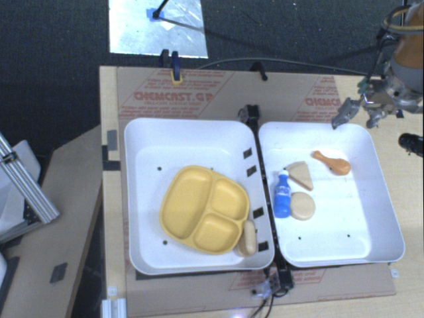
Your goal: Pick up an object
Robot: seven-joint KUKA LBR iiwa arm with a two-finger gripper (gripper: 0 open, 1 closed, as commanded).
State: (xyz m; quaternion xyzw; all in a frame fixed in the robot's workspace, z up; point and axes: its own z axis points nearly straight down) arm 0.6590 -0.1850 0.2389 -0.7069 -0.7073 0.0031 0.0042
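Note:
The right bin holds a blue bottle with a white cap, a tan wedge, a round beige disc and an orange drumstick-shaped piece. My gripper hangs above the far right corner of that bin, beyond and to the right of the drumstick. Its two fingers stand apart with nothing between them.
The left bin carries a yellow sectioned plate and a small beige roll at the plate's near right edge. A black clip divider runs between the bins. A shiny sheet lies beyond the bench.

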